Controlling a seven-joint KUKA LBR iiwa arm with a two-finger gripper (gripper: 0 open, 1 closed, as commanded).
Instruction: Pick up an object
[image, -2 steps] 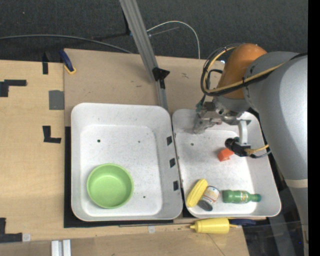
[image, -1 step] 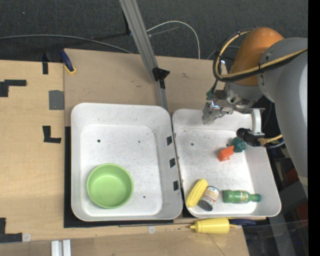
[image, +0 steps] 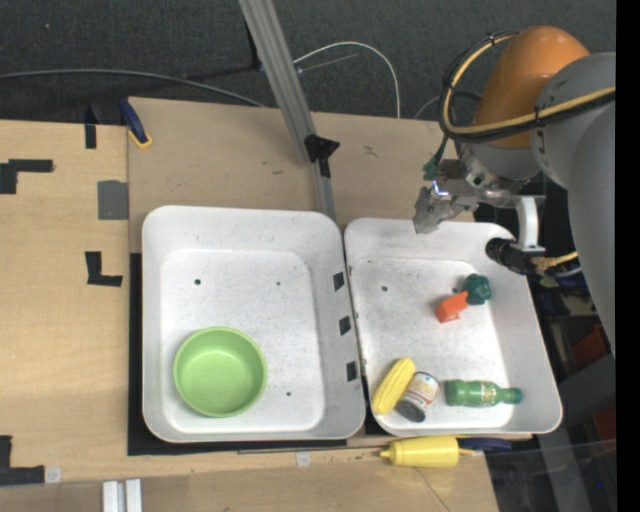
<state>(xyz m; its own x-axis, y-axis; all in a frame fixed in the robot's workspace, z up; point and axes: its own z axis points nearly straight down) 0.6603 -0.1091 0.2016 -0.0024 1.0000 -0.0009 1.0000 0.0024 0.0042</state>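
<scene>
My gripper (image: 432, 215) hangs over the far rim of the right bin (image: 380, 240), with nothing visible between its fingers. Below it in that bin lie an orange and dark green toy (image: 462, 299), a yellow corn cob (image: 394, 386), a small can (image: 419, 393) beside the cob, and a green bottle (image: 481, 393) on its side near the front right corner. A green bowl (image: 219, 371) sits in the front left of the left bin (image: 240, 225).
A yellow bottle (image: 423, 452) lies on the bench just outside the right bin's front edge. A grey metal pole (image: 290, 95) slants down to the gap between the bins. Cables loop near the arm's orange band (image: 525, 65).
</scene>
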